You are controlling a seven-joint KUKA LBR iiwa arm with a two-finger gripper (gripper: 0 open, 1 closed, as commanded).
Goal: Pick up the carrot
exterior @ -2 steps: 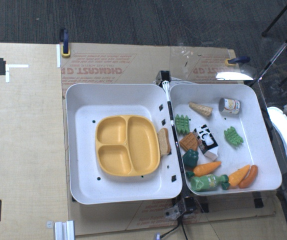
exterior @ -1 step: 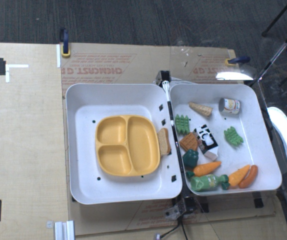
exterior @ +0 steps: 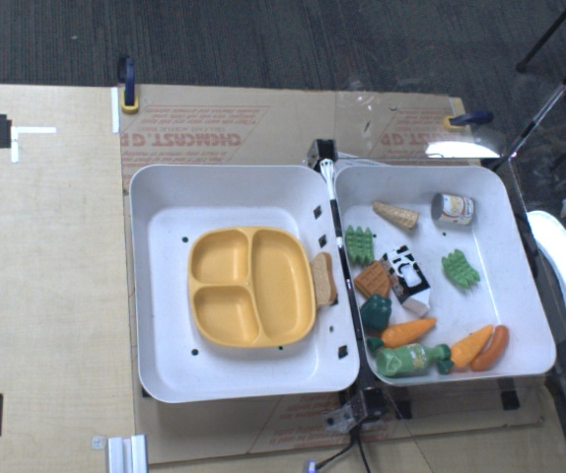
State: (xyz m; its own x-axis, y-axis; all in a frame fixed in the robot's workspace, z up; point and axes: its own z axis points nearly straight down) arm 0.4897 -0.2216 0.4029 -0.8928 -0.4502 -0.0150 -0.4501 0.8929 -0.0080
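Observation:
An orange carrot lies in the right bin, near its front left, pointing roughly left to right. A dark green piece touches the carrot's left end. Farther right, near the front wall, a second orange carrot-like piece lies next to a reddish sausage. A green bottle rests just in front of the carrot, against the front wall.
The left bin holds a yellow divided plate with a bread slice at its right edge. The right bin also holds a brown cracker, a black-and-white tag, green leafy pieces, a cone and a can.

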